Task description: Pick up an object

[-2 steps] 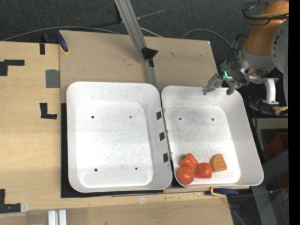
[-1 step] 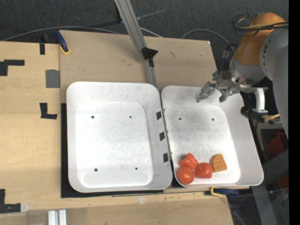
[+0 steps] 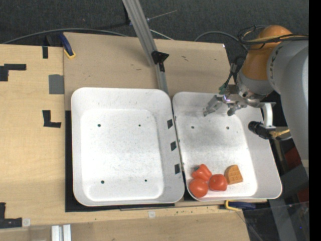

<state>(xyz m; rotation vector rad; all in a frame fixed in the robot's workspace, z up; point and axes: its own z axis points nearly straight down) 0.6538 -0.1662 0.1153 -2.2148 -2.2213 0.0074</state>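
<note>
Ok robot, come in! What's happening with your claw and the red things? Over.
Gripper open, holding nothing, over the right bin's far end. Three red pieces and an orange-brown piece sit untouched at the near end. Path clear.

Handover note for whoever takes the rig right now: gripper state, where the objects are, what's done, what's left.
Gripper: open, nothing between its fingers, over the far end of the right bin.
Objects: all in the right bin's near end, clustered together: three red pieces and, beside them on the arm's side, an orange-brown waffle-like piece.
Left bin: white, speckled floor.
Done: no pick yet.
Left: move the gripper to the near-end cluster, close on one object, lift. The waffle piece sits at the cluster's edge and looks the easiest target.
</note>
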